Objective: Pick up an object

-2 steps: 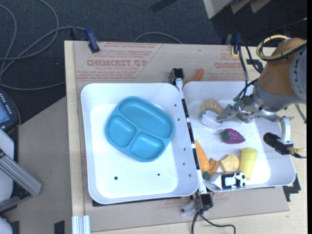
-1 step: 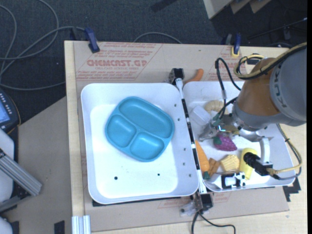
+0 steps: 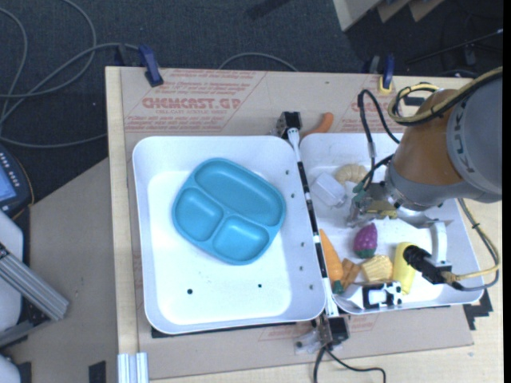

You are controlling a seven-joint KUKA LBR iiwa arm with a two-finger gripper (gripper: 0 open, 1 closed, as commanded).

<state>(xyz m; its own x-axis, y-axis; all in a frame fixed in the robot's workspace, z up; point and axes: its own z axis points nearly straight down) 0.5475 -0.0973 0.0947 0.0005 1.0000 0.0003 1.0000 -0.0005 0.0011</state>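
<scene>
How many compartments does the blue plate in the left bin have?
3. The blue plate lies in the left bin: one long compartment along its upper side, and two smaller ones below it, one toward the left and one toward the lower right. Nothing covers the plate.

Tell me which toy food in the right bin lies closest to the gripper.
The purple toy, just below the gripper. The orange carrot and yellow pieces lie farther toward the bin's front.
</scene>
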